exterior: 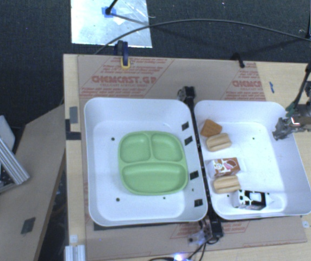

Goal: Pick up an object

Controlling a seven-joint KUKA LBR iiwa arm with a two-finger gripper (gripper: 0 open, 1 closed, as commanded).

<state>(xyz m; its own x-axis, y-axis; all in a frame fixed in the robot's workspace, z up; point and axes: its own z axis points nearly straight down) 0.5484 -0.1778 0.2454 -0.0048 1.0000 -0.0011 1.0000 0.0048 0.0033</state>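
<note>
Bench and surroundings, overhead slanted view.

A light wooden bench (286,75) stands on dark blue-black carpeted floor (25,31). A brown cardboard sheet (144,75) printed with red lettering covers most of the bench top, held at its far edge by a blue and yellow clamp (123,54). A shiny silver sheet (109,15) lies flat on the floor beyond the bench, with a small blue mark near its centre. A thin dark cable (215,22) arcs across the floor behind the bench. At the left stands a lower tan table (36,173), with an aluminium extrusion rail (3,151) lying across it. Lighting is even, without hard shadows.
</note>
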